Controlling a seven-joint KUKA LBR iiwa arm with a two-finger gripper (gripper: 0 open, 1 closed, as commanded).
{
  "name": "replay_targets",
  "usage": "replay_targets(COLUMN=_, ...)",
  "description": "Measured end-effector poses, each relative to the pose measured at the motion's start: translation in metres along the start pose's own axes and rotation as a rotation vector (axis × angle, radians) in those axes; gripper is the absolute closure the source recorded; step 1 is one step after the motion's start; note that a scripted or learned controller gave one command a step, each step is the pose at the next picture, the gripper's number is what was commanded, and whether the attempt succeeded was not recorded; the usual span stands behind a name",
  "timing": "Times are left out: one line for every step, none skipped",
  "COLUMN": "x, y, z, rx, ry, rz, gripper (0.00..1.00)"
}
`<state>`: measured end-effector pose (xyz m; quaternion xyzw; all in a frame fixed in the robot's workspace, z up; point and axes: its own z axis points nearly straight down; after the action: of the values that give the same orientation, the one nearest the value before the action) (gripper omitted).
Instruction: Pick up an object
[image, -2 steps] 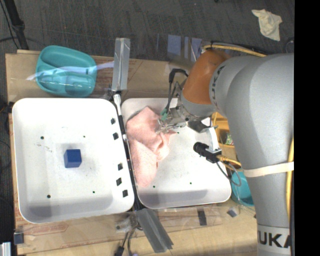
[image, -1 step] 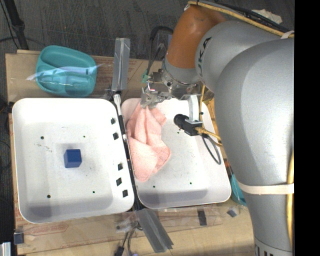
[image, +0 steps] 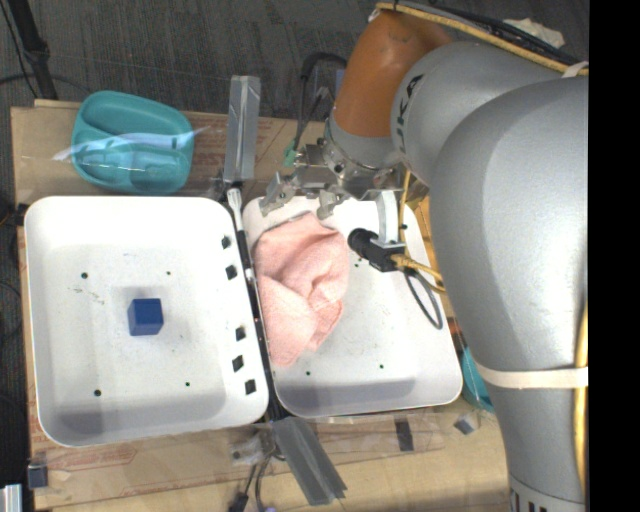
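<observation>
Pink cloth (image: 300, 290) crumpled in the right bin (image: 420, 385), against its left wall, jaws (image: 305, 195) just above the cloth's far edge, grip state impossible to tell, blue cube (image: 146, 316) in the left bin (image: 60, 400), teal container (image: 130, 140) on the tabletop (image: 480, 450) behind.

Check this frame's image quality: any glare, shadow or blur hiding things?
Camera view: even light, soft overall focus; the white bins' floors look washed out; faint shadows along the left bin front wall; blue cube and pink cloth read clearly; the claw is dim and cluttered, detail unclear.
</observation>
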<state>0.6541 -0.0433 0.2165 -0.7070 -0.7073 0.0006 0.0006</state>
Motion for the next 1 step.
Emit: replay_targets(x=-0.0527, y=-0.079, z=0.0639, rx=0.002, ry=0.0, rz=-0.128, gripper=0.0)
